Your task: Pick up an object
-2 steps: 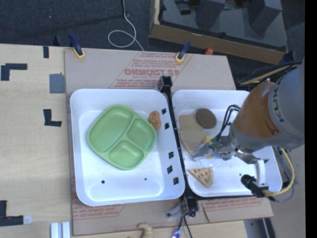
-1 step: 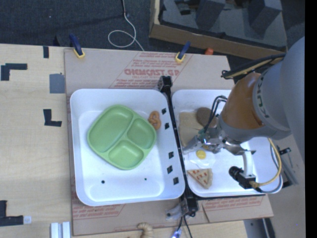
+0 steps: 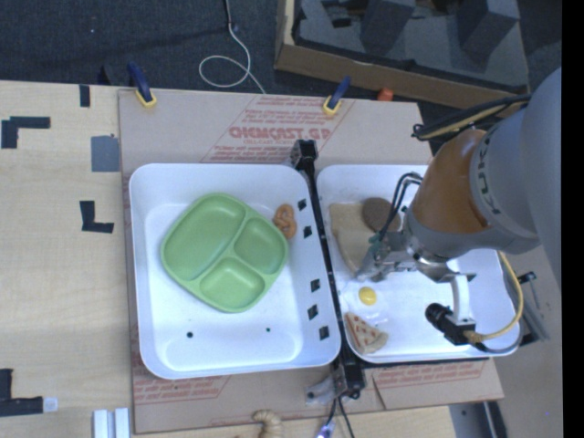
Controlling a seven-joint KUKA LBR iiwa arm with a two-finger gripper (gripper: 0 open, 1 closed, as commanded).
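Low over the right bin (image 3: 474, 345), gripper (image 3: 377, 261) at the edge of a pale flat piece (image 3: 347, 226); claw state impossible to tell from this angle. Nothing visibly lifted or held. Candidates lying loose nearby: a brown round item (image 3: 376, 213) just behind, a yellow-centred egg toy (image 3: 367, 296) below, a waffle slice (image 3: 365, 335) at the near corner. In the left bin (image 3: 146, 245), a green divided plate (image 3: 224, 252) and a small tan piece (image 3: 285, 218). Pick apparently not yet done.

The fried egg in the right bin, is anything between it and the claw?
Nothing visible blocks it. The fried egg lies bare on the right bin's floor just below the claw; the waffle piece sits further toward the front wall.
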